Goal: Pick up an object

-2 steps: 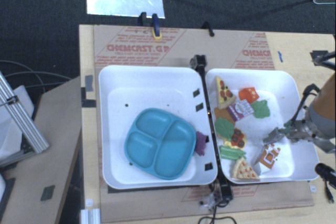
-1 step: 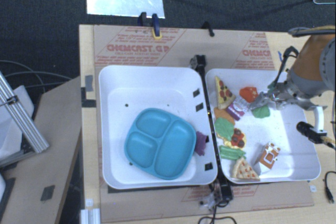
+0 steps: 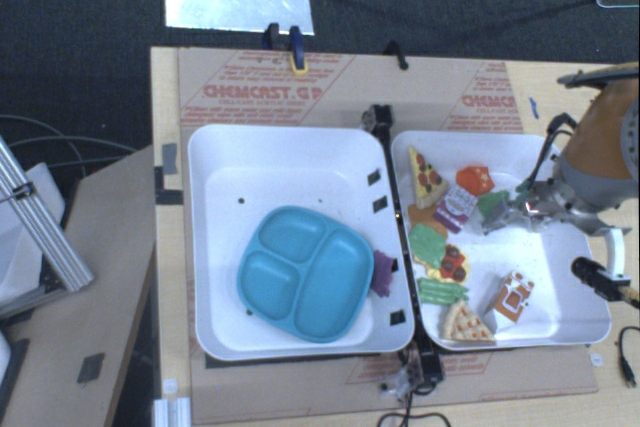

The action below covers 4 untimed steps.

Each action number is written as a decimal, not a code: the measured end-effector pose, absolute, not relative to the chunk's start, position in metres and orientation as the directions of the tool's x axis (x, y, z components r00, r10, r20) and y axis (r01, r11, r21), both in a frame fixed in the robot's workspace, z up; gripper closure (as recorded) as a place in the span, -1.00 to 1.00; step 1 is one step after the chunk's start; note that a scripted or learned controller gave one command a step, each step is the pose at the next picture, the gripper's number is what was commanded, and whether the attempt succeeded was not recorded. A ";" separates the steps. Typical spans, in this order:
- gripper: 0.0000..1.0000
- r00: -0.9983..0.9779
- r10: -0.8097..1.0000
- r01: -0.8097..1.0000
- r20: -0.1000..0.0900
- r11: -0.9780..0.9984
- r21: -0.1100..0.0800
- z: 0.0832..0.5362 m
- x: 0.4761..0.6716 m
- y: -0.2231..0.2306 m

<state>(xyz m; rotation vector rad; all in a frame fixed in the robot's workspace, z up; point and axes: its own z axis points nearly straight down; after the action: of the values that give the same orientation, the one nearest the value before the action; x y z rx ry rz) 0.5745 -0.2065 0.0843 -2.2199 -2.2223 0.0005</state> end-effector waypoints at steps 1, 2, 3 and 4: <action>-1.00 -0.003 1.000 1.000 0.004 0.003 -0.005 0.084 0.517 -0.153; -1.00 0.004 1.000 1.000 0.000 -0.004 0.000 0.084 0.485 -0.209; -1.00 -0.012 1.000 1.000 0.004 0.012 0.002 0.084 0.488 -0.106; -1.00 0.001 1.000 1.000 -0.002 -0.001 0.003 0.085 0.487 -0.156</action>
<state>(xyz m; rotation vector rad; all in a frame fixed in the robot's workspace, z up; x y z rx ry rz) 0.4865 -0.1557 0.0845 -2.2255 -2.2221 -0.0005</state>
